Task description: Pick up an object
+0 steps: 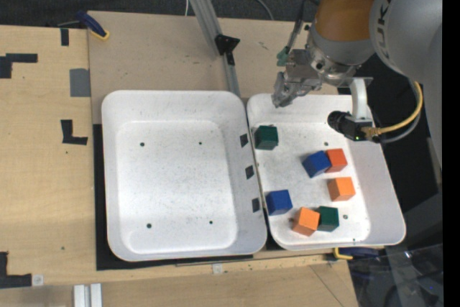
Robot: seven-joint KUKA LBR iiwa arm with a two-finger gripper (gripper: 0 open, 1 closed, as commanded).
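Note:
My gripper hangs over the back left corner of the right bin, with nothing visible between its tips. A dark green cube lies just in front of and below it. Farther forward lie a blue cube touching an orange cube, another orange cube, a blue cube, and an orange cube beside a dark green cube.
The left bin stands beside the right one. A slanted metal pole rises behind the bins. A black cable fitting hangs over the right bin's back.

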